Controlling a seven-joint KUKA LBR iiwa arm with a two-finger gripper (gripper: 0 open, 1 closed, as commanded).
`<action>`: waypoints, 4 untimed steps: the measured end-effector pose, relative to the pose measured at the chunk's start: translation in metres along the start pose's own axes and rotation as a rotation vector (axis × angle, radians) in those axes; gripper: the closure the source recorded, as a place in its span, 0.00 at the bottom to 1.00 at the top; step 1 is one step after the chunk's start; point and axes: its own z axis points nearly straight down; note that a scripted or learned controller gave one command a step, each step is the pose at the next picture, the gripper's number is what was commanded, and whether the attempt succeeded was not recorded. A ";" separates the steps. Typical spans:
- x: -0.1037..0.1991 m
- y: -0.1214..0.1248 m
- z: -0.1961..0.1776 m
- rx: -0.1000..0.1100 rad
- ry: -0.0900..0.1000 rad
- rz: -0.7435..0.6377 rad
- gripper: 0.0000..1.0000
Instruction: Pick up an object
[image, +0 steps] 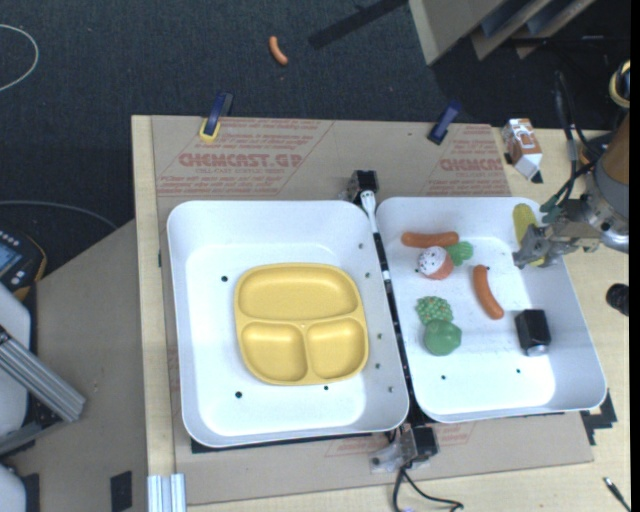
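Two white bins (190, 300) were set side by side on a cardboard-covered bench, the left one bearing a yellow divided plate (300, 322). At the right bin's far right rim the gripper (540, 247) was seen; whether it was apart or closed could not be told. Approach was judged in hand. Nearest lay a sausage (488, 292), its long axis running diagonally, so descent and alignment across it were called for.
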 end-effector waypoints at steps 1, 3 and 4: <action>0.044 0.022 -0.006 0.002 0.002 -0.005 1.00; 0.093 0.025 0.000 0.005 0.003 -0.001 1.00; 0.096 0.037 -0.001 0.003 0.002 0.000 1.00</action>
